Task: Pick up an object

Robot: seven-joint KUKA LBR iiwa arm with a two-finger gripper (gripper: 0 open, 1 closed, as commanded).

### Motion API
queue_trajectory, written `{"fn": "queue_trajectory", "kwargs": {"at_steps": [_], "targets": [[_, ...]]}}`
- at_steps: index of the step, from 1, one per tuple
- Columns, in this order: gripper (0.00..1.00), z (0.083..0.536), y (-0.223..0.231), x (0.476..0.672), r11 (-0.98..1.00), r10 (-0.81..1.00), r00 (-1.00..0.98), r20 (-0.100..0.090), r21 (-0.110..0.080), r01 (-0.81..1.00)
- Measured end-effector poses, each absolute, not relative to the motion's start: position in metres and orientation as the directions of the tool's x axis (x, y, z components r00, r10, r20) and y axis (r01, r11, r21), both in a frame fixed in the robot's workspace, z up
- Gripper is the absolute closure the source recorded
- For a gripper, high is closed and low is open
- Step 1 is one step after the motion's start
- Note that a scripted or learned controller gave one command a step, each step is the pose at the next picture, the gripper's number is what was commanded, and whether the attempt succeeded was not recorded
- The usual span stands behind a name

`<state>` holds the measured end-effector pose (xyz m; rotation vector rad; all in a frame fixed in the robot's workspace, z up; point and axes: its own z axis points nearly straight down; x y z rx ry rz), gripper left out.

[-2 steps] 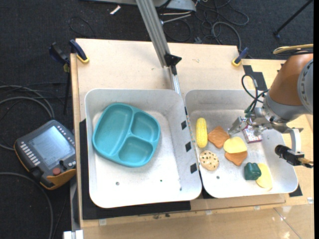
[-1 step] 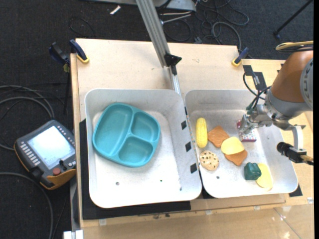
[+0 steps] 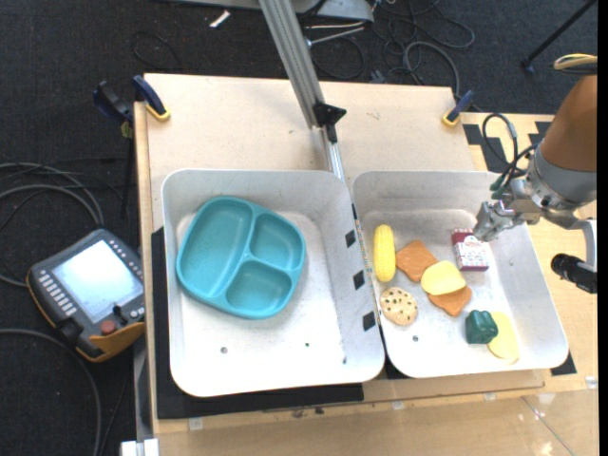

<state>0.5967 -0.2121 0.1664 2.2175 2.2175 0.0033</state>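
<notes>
The right bin (image 3: 532, 350) holds a yellow corn cob (image 3: 384, 253), an orange piece (image 3: 415, 259), a yellow chip (image 3: 443, 278) on another orange piece (image 3: 454, 300), a cookie (image 3: 398, 305), a green pepper (image 3: 481, 326), a pale yellow piece (image 3: 504, 343) and a small pink-and-white box (image 3: 471, 253). My gripper (image 3: 490, 218) hangs over the right bin's far right part, just above and right of the pink box. Nothing shows between its fingers.
The left bin (image 3: 190, 350) bears a teal divided plate (image 3: 241, 256). A metal pole (image 3: 296, 50) slants up from the divider between the bins. Yellow clamps (image 3: 152, 101) (image 3: 456, 110) sit at the bench's far corners. A teach pendant (image 3: 85, 293) lies left of the bench.
</notes>
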Motion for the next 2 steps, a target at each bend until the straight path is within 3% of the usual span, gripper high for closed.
{"fn": "queue_trajectory", "kwargs": {"at_steps": [2], "targets": [[1.0,0.292,-0.211,0.597,0.003,1.0,-0.003,-0.004,0.008,1.0]]}}
